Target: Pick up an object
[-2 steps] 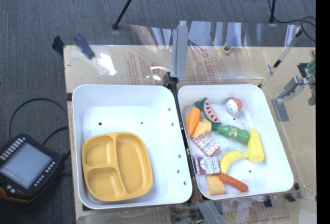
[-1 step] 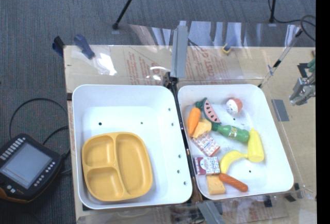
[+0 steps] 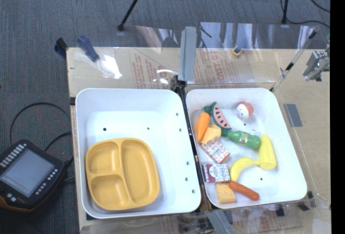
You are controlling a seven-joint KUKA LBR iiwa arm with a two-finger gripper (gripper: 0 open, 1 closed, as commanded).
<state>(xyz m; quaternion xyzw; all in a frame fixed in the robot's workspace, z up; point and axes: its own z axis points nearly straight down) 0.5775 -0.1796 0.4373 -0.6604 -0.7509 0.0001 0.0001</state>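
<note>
Nearest the camera, the left bin holds a yellow divided plate, while the right bin carries the toy food: a cheese wedge and sausage at the front, then a banana, a green bottle, a carrot and a watermelon slice farther back. Beyond, at the far right edge, the gripper sits well apart from them, and I cannot tell how its fingers stand. The pick looks not yet begun; next it must travel over the right bin and descend onto one item.
</note>
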